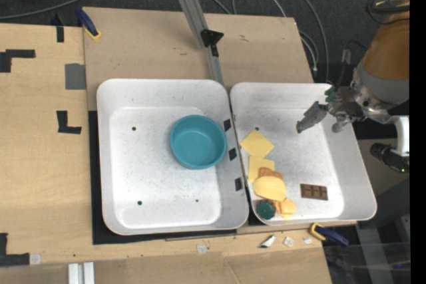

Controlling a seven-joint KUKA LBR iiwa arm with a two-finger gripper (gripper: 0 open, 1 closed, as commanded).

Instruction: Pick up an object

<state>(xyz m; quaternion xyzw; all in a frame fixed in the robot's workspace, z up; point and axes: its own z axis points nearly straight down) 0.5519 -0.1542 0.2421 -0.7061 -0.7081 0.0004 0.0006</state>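
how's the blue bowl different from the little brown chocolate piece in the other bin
The blue bowl is round and deep; the brown chocolate piece is flat and rectangular. The bowl is far larger than the chocolate piece. The bowl sits alone in the left bin; the chocolate piece lies in the right bin, with yellow food pieces to its left. Both rest on a bin floor, apart from the gripper.
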